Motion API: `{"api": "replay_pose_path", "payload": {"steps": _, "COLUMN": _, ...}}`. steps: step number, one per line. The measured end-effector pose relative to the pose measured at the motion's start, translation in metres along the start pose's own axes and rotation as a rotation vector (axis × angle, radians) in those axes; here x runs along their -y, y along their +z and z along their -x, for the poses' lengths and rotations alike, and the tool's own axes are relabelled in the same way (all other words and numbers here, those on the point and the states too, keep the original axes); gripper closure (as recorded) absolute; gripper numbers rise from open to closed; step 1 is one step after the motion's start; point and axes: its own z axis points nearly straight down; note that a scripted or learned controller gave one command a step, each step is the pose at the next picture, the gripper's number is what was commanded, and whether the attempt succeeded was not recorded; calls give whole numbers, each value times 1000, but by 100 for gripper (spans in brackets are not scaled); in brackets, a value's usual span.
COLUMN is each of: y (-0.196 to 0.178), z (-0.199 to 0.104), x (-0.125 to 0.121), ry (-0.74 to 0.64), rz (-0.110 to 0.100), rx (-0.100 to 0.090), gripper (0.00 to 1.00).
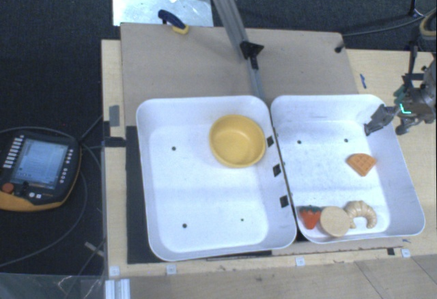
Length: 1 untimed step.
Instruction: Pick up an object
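The pincer point(388, 121) hangs at the far right edge of the right bin point(321, 117), near its back corner. Its two dark fingers point(375, 120) stand apart with nothing between them, so it is open and holds nothing.

In that same bin, an orange waffle piece point(360, 164) lies by itself toward the right wall, a little in front of the pincer and clear of it. Along the front wall three things sit in a row, close together: a red strawberry point(310, 216) at the left, a round tan disc point(334, 221) touching it in the middle, and a pale croissant point(362, 212) on the right, just beside the disc.

The left bin point(177, 222) carries a yellow bowl point(237, 140), upright, near its back right corner.

Left of the table point(287, 59), on the dark floor, lies a teach pendant point(37, 168) with a lit screen.
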Motion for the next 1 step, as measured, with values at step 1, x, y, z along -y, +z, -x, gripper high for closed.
{"api": "replay_pose_path", "payload": {"steps": 1, "y": 0, "z": 0, "x": 0, "ry": 0, "rz": 0, "rx": 0, "gripper": 0}}
